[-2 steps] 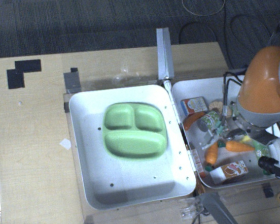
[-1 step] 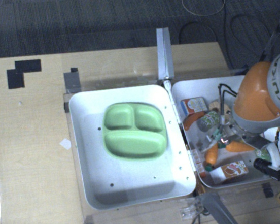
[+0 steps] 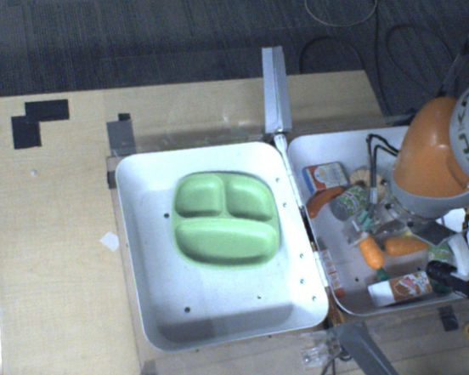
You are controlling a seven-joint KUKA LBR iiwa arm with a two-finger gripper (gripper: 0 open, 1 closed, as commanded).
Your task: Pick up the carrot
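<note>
Arm casing shows partial letters "KU" beside the orange band. Packet labels in the right bin (image 3: 346, 303) too small to read. Carrot (image 3: 371, 253) lies mid-bin, just below the end effector (image 3: 374, 222); cannot tell its grip state. Crowding it: red-white packet (image 3: 326, 177), green-labelled can (image 3: 350, 202), white-red box (image 3: 399, 288). Left bin (image 3: 162, 320) holds a green divided tray (image 3: 224, 218).

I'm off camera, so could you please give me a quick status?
Gripper low in right bin, grasp unclear. Carrot just below it. Clutter crowds it: white box, can.
</note>
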